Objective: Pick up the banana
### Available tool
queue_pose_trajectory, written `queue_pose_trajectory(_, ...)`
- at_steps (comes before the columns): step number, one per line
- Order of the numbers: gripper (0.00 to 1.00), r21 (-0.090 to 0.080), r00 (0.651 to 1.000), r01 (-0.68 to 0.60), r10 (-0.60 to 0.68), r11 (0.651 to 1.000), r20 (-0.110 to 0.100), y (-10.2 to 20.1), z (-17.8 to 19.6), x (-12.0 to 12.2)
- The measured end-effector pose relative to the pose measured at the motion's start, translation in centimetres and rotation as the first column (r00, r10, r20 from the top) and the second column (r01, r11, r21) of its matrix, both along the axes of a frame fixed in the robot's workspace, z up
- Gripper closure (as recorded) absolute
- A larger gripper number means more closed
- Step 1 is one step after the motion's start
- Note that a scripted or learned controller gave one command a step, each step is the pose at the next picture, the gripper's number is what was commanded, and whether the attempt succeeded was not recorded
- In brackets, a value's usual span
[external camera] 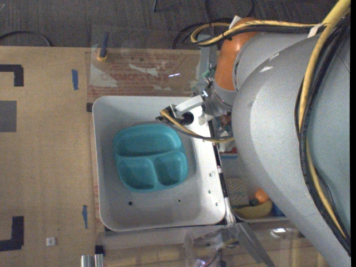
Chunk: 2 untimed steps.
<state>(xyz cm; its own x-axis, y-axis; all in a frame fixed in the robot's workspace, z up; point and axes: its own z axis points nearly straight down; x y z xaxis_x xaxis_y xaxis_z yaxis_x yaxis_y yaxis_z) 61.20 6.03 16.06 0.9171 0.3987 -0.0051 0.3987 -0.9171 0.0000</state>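
Camera view: gripper [211,115] above white bin [103,166] w/ teal tray [150,157], open or shut can't tell; banana [257,208] in other bin [267,219], beside orange thing [261,195], so needs shift over.

A teal divided plate [150,157] lies in the left white bin [161,204].

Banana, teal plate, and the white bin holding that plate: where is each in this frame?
banana [256,209], camera view, middle of its visible yellow curve.
teal plate [149,139], camera view, its large upper compartment.
white bin [167,211], camera view, bare floor below the plate.
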Motion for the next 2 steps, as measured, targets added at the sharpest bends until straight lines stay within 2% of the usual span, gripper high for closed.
queue_pose_trajectory(1, 0.0, -0.021, 0.999, -0.046, 0.046, 0.999, -0.015, 0.6, -3.3, 3.4)
queue_pose_trajectory(2, 0.0, -0.01, 0.995, -0.104, 0.104, 0.995, 0.003, -4.8, -1.2, 1.9)
